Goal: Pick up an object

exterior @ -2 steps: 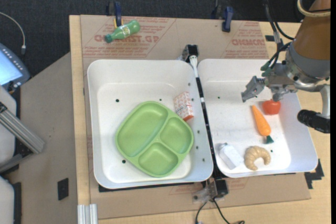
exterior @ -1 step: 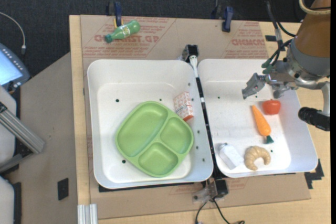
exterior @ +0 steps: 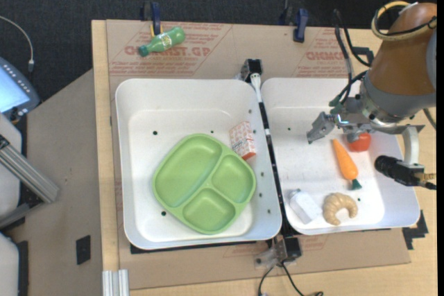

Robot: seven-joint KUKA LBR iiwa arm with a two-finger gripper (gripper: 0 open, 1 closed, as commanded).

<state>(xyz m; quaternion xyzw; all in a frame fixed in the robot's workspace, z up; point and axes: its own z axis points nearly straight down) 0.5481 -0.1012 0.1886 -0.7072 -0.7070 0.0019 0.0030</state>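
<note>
Brown desk under two white bins, dark floor beyond. Inside right bin: slim orange carrot with green tip, lying lengthwise, pointing near-right; beside it, half hidden by the arm, a red tomato-like piece; nearer, a tan croissant and a small white packet. Gripper low over the bin's far half, fingers slightly parted, gripping nothing. Carrot just right of and nearer than the fingers, apart from them. Green divided plate in left bin.
</note>
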